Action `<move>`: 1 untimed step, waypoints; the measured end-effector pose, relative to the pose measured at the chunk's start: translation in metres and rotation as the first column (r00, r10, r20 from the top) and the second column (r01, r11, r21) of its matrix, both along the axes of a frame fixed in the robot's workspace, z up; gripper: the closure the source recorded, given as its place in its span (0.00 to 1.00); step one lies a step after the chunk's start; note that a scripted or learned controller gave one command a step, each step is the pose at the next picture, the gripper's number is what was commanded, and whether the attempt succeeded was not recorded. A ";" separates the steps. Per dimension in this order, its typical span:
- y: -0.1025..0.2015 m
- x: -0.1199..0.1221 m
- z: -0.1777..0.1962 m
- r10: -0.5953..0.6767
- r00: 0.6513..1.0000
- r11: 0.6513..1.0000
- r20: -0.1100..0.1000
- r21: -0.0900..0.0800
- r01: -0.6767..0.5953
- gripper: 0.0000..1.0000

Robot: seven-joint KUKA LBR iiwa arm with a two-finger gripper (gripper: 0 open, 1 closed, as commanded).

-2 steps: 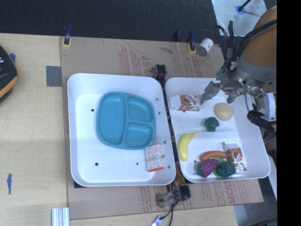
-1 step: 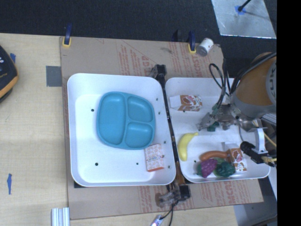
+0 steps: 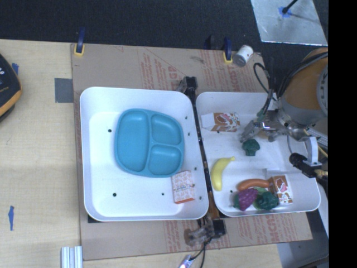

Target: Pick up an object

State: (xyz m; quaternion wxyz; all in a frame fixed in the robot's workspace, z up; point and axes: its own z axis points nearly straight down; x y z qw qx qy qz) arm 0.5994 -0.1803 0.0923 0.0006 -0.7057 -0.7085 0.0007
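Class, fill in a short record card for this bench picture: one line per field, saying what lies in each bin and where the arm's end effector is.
left bin: blue divided plate; small printed packet near the lower right corner
right bin: printed packet, broccoli floret, banana, sausage, purple grapes, green vegetable, second packet
end effector: over the right bin, just above the broccoli floret
held item: none seen between its fingers
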 end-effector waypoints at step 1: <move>0.051 -0.037 -0.001 0.002 1.000 1.000 -0.002 0.000 -0.002 0.00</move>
